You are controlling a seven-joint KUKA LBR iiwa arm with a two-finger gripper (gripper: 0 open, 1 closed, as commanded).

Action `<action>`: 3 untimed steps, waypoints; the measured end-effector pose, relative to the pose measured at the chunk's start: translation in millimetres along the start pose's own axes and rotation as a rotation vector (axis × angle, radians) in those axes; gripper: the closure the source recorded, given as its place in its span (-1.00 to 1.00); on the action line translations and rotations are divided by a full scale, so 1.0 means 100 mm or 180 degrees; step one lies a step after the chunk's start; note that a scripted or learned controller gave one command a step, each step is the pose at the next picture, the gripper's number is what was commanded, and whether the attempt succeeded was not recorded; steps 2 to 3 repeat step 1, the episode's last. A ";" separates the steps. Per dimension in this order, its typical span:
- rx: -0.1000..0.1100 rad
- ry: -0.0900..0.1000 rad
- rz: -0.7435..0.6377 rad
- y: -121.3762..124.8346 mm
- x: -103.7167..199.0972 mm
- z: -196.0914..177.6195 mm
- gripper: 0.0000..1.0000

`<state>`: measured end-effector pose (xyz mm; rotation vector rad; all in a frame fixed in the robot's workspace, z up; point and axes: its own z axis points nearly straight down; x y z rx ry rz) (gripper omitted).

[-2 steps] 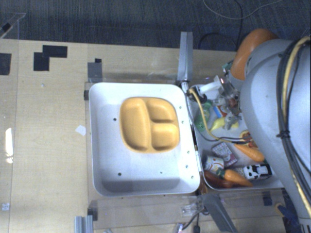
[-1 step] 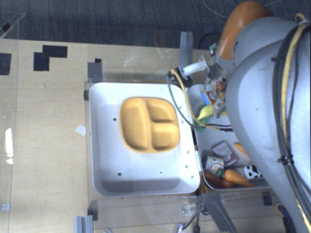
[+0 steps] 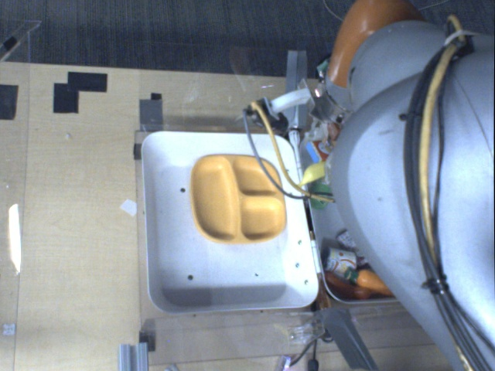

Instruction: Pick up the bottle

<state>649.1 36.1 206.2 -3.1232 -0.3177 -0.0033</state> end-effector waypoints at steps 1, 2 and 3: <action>-0.0001 -0.0004 -0.0174 -0.92 -0.17 -0.41 1.00; -0.0001 -0.0004 -0.0174 -0.92 -0.17 -0.41 1.00; -0.0001 -0.0004 -0.0174 -0.92 -0.17 -0.41 1.00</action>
